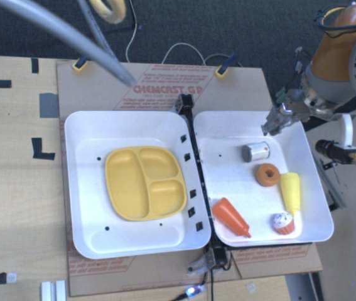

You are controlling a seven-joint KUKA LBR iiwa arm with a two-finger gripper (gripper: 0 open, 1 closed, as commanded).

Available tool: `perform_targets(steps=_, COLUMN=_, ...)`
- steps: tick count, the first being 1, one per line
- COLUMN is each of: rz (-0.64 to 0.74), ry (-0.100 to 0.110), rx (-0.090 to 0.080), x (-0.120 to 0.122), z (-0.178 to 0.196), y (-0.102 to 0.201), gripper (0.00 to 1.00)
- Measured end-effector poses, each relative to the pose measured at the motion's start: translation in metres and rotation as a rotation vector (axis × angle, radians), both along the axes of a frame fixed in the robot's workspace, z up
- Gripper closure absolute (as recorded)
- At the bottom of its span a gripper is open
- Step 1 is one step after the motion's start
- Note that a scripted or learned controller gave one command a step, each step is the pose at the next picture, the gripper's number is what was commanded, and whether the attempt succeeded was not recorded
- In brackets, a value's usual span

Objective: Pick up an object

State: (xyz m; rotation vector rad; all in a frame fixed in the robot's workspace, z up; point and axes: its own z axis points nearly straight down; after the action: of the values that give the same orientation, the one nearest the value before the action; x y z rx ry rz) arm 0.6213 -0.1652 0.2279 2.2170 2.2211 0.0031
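Above the right bin's (pixel 312 168) far edge hovered the tool (pixel 273 125), its state impossible to tell; nothing was grasped, and the metal cylinder (pixel 255 151), doughnut (pixel 267 175) and others lay inside.

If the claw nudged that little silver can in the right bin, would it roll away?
Probably. The silver can lies on its side on the bin's smooth floor, so a sideways push could roll it. Its metal-looking skin may be slippery to pinch, and it seems small and likely light.
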Motion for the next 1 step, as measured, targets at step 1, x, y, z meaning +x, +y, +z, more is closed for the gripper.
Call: perform_targets(steps=1, rz=0.000, ry=-0.001, rx=-0.001, x=-0.0032, z=0.0498, y=-0.0082, gripper=1.00)
